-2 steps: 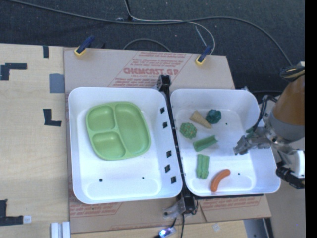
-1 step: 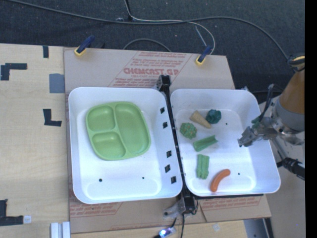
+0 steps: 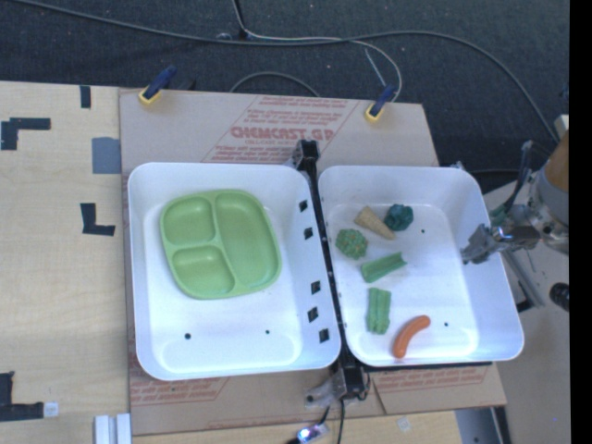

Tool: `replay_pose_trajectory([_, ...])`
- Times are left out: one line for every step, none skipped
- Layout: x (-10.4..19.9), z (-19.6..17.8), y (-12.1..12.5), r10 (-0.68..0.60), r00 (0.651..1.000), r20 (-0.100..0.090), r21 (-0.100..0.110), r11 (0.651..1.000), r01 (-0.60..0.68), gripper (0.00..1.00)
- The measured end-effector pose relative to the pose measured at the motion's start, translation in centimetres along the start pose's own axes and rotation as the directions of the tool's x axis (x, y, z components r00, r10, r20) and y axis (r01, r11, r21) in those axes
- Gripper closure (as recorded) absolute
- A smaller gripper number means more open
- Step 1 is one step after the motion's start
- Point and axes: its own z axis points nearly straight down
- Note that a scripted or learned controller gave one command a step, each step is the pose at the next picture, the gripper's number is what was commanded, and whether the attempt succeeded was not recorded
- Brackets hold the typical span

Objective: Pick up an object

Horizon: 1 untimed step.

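1. Gripper (image 3: 476,245) hangs at the 3 o'clock rim of the right bin (image 3: 462,188); whether it is spread or pressed together cannot be told, and nothing shows in its grasp.
2. Nearest candidate, the orange sausage (image 3: 411,335), lies toward 8 o'clock from the gripper, long axis running 1 to 7 o'clock.
3. Green bean pieces (image 3: 379,289), broccoli (image 3: 351,242), tan wedge (image 3: 373,221) and teal lump (image 3: 400,215) sit farther off, toward 9 o'clock.
4. Green divided plate (image 3: 220,243) occupies the left bin (image 3: 148,276).

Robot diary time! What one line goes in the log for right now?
gripper: over right bin's right rim, holding nothing | toys: untouched in right bin | left bin: green plate
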Motion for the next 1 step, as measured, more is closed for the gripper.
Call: replay_pose_trajectory([0.02,-4.89,0.14,-0.001,1.0,0.0,-0.001,1.0,0.001,1.0])
